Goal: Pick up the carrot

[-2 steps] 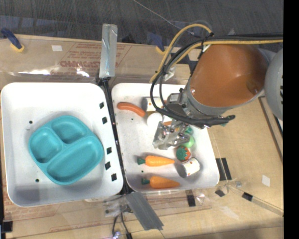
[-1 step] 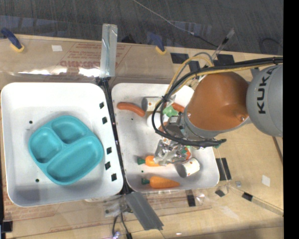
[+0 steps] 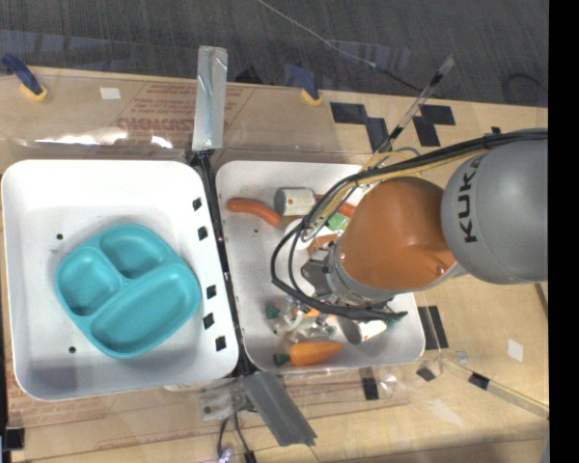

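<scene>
The carrot [image 3: 311,353], orange with a green stem end on its left, lies against the front wall of the right bin [image 3: 234,258]. My gripper [image 3: 299,316] hangs just above and behind it, low in the bin among small items, apart from the carrot. The orange wrist band and grey arm [image 3: 396,239] cover the middle and right of this bin and hide what lies under them.
A curved orange-red piece [image 3: 254,210] and a small grey-white cylinder [image 3: 294,201] lie at the back of the right bin. Something green [image 3: 336,222] peeks out by the wrist. A teal divided plate [image 3: 125,287] sits in the left bin [image 3: 29,210]. Cables loop beside the wrist.
</scene>
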`<action>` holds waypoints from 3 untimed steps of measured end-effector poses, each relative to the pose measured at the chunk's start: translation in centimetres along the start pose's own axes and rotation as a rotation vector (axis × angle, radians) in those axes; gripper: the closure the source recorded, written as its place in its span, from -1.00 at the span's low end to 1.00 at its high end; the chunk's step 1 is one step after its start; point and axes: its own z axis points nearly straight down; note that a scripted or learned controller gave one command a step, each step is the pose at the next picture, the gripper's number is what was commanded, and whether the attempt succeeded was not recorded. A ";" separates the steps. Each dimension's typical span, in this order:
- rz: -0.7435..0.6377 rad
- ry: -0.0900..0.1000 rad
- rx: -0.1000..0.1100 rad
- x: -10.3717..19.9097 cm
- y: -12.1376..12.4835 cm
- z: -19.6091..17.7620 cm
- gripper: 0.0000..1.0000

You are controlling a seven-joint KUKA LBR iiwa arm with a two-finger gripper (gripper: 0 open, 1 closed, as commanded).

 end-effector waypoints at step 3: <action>-0.347 0.011 -0.021 1.4 -2.0 -5.9 1.00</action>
